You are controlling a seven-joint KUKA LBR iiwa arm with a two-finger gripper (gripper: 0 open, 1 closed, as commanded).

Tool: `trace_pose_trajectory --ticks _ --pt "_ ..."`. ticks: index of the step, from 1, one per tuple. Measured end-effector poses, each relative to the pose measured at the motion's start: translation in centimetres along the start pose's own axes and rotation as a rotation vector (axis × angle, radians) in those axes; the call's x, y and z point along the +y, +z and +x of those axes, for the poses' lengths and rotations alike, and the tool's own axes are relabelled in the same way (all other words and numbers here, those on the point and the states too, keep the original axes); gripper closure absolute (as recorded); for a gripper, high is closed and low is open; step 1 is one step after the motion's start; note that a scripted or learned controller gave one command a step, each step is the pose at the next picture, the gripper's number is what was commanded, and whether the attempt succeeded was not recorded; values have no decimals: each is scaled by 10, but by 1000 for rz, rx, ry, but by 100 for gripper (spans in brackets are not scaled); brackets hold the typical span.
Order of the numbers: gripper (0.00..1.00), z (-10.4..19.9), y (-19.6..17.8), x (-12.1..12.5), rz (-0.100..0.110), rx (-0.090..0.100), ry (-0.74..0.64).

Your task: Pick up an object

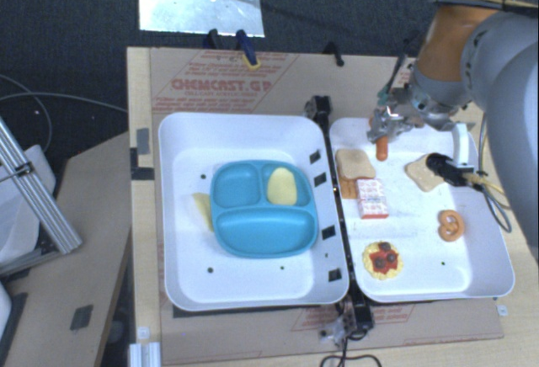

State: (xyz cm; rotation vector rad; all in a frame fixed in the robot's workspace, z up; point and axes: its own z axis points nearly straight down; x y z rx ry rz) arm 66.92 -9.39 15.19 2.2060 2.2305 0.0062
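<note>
Cardboard-topped bench (pixel 227 79) on dark carpet, two white bins side by side, so pretty standard. All the action is in the right bin (pixel 425 260), where the arm (pixel 497 62) reaches in from 3 o'clock and the gripper (pixel 383 130) hangs over the bin's 11 o'clock corner. Directly under it, touching or as good as touching, is a little orange-red stick (pixel 382 150), maybe a toy sausage, which looks upright or tipped on end from this angle. My read is that we're at the grab step: the gripper is down at its target and the lift isn't done yet. As for the pincer, honestly I can't tell whether it's released or clenched. It's small and blurry here, so I won't claim the stick is held. If it isn't, the next move needs a clean close right on that stick, then a straight pull up. It's thin, so being a bit off-centre could just knock it over. The neighbours are close too, with a toast slice (pixel 355 163) at 7 o'clock from the stick and a small red-and-white box (pixel 371 198) below that. A pretzel (pixel 450 226) and a mini pizza (pixel 382 260) sit well apart, toward 4 and 6 o'clock of the bin. The left bin (pixel 181 188) just has a blue tray (pixel 253 231) with a yellow oval (pixel 281 185) in its 1 o'clock compartment.
</note>
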Motion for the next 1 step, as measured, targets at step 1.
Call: trace_pose_trajectory --ticks 1 --pt "100 54 -75 3 -4 2 1"
